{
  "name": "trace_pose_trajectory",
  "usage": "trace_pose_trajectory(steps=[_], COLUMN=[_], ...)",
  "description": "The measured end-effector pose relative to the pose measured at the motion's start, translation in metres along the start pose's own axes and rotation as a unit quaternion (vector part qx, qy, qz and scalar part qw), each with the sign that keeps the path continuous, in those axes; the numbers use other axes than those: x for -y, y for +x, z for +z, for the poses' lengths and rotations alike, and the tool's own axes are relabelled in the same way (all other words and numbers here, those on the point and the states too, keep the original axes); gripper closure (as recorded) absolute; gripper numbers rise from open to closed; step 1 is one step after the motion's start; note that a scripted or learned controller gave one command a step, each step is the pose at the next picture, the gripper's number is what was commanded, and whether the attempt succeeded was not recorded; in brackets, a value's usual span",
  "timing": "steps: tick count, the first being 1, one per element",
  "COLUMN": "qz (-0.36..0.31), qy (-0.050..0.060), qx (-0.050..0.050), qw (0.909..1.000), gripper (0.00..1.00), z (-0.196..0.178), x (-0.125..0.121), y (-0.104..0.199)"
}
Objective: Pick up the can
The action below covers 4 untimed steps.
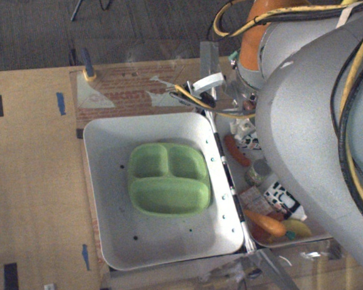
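The table (35, 204) is flat and brown like cardboard, with black corner marks and small bits of blue tape. Past its far edge the floor (32, 21) is dark and rough.

The left bin (99, 180) is white and smooth with round corners. In it lies a green tray (168, 177). The tray is soft-looking, with two small pockets on its far side and one long pocket on its near side.

The right bin (285, 242) is mostly hidden under the arm (313, 130). A strip along its left side can be seen. There a small round greyish top looks like the can (256, 174), near the wall between the bins, but it is hard to make out. Just far of it lies a long red thing (235, 150). Near of it are a white box (282, 199) with black marks, an orange carrot-shaped thing (268, 224) and a yellow thing (297, 228), partly covered.

The arm is big, grey and smooth, and cut off at the right edge. Its orange band (264, 11) sits at the far side, with yellow cables (296, 12) looping over it. I cannot tell if the gripper is open or closed.
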<state>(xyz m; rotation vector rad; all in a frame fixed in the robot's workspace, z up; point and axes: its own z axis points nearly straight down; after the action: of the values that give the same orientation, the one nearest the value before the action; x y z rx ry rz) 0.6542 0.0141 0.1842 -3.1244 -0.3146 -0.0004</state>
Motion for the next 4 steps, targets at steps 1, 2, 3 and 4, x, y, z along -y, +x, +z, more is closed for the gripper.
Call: trace_pose_trajectory(steps=[1,2,3,4], qz=[0.0,0.0,-0.003,-0.189], qy=[-0.001,-0.001,0.0,0.001], qx=[0.0,0.0,0.001,0.003], qw=[1.0,1.0,1.0,0.9819], gripper=[1.0,1.0,1.0,1.0], z=[-0.023,-0.032,0.0,0.0], x=[-0.033,-0.033,0.035,0.036], y=[-0.019,-0.019,0.004,-0.055])
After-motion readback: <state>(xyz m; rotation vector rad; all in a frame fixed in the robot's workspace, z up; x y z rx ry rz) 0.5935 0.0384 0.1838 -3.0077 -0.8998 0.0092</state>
